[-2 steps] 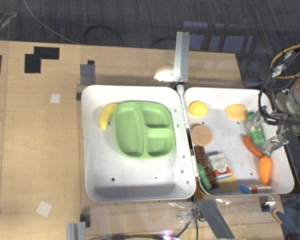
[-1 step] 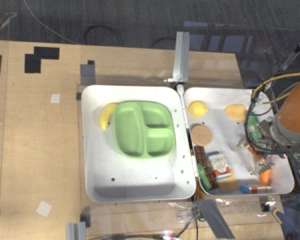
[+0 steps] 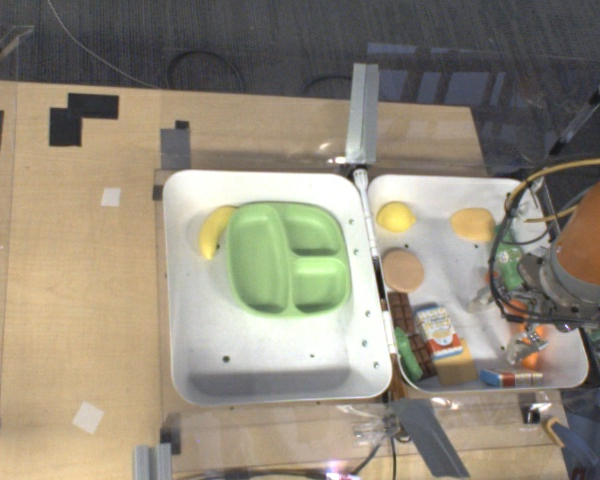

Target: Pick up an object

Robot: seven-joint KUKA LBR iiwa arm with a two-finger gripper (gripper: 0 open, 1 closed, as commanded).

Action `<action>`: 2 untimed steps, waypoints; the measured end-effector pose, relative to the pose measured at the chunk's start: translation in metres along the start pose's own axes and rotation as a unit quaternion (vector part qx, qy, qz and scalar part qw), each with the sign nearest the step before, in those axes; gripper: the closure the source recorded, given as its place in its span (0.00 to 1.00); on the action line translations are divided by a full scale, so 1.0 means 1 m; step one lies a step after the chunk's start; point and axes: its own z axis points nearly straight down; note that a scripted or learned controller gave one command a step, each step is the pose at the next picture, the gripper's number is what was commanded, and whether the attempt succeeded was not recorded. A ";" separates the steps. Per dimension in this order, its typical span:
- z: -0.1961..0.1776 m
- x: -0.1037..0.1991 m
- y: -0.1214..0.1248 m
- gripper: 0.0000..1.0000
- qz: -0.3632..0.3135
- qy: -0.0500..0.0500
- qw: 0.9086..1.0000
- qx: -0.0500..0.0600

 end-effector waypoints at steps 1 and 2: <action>-0.001 -0.005 0.011 0.00 -0.022 0.001 1.000 0.001; -0.015 -0.012 0.011 1.00 -0.026 -0.007 1.000 0.005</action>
